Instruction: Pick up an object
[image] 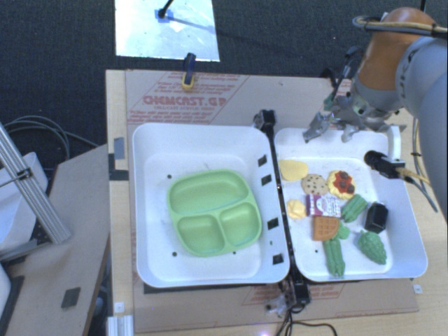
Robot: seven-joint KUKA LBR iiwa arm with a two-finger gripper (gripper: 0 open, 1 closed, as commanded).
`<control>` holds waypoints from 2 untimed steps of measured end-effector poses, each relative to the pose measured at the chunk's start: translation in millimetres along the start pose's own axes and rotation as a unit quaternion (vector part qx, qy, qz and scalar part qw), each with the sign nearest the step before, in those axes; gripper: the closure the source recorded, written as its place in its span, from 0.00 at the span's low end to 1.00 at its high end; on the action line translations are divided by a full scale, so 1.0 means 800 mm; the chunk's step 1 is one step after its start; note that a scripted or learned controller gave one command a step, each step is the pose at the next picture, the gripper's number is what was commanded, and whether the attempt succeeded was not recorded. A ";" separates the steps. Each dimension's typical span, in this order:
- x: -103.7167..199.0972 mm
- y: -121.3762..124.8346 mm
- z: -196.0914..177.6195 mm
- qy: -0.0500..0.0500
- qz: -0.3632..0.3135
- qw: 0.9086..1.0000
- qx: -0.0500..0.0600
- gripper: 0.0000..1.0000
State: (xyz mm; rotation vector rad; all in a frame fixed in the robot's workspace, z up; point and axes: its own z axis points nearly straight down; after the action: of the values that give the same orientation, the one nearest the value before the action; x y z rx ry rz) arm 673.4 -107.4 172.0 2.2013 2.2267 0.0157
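Object to pick: none chosen yet, the toy foods [329,212] all lie loose in the right bin [406,257], so the whole pick is left to do. The claw [334,126] hovers over that bin's far edge, fingers spread fairly wide, gripping and touching nothing.

Green tray [213,212] — white bins [157,250] — brown, gridded waffle [325,227].

Two bins sit side by side on the desk [119,271]. The left bin [150,152] holds a divided tray [213,212]. The right bin [406,257] holds toy food clustered near its middle: a cookie [314,184], a pizza piece [341,183] right of it, and a waffle [325,228] in front. The hand [329,128] hangs over that bin's far edge.
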 end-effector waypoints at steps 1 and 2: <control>0.094 -0.073 -0.022 0.002 0.000 1.000 0.007 0.00; 0.074 -0.211 -0.062 0.001 0.007 1.000 0.009 0.00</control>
State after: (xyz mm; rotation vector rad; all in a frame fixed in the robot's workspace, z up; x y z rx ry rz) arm 503.0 -50.0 218.9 2.2265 2.2208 -0.0030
